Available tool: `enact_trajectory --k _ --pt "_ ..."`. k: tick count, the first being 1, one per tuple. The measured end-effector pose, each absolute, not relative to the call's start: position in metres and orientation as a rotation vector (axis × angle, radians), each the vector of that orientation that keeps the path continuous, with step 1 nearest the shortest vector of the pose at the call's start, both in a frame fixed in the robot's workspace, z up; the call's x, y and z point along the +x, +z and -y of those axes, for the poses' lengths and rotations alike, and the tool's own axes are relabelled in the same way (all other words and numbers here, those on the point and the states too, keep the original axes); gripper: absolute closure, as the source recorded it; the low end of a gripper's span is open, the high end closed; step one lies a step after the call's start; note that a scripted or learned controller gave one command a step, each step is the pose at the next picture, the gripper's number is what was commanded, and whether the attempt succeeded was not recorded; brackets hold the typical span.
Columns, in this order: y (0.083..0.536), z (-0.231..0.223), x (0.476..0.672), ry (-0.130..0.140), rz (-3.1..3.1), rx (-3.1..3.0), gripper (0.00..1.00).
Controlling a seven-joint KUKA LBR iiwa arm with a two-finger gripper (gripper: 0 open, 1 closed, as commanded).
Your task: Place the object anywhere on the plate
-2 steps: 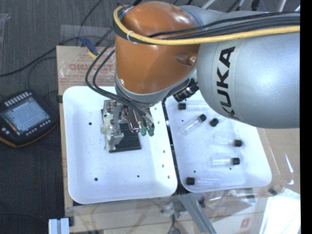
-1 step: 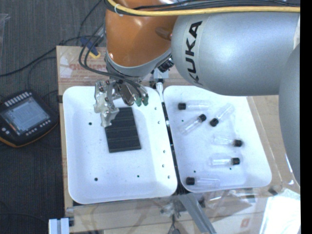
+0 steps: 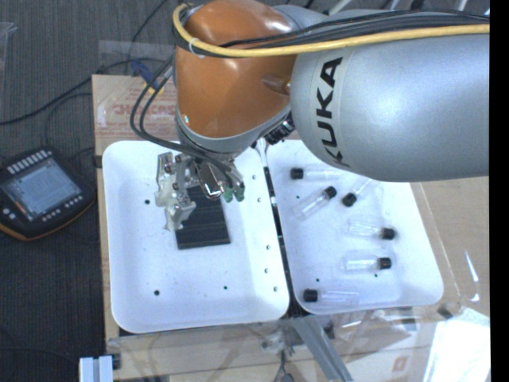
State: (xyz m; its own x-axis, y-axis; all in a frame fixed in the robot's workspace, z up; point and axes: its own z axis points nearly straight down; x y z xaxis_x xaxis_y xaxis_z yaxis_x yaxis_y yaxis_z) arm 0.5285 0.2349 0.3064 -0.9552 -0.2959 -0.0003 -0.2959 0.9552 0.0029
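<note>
Nearest the viewer, clear tubes with black caps (image 3: 367,262) are lying scattered in the right bin (image 3: 413,293), well apart from the gripper. Beyond, the gripper (image 3: 184,201) is hanging over the dark ridged plate (image 3: 203,228) in the left bin (image 3: 135,293). Whether its fingers are apart or clamped on a tube cannot be told. Risk: releasing near the plate's upper-left edge, any tube may be rolling off onto the bin floor.
</note>
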Motion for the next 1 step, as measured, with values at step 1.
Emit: enact_trajectory --k 1 --pt "0.2539 -0.2338 0.5851 -0.005 2.921 1.157 1.00"
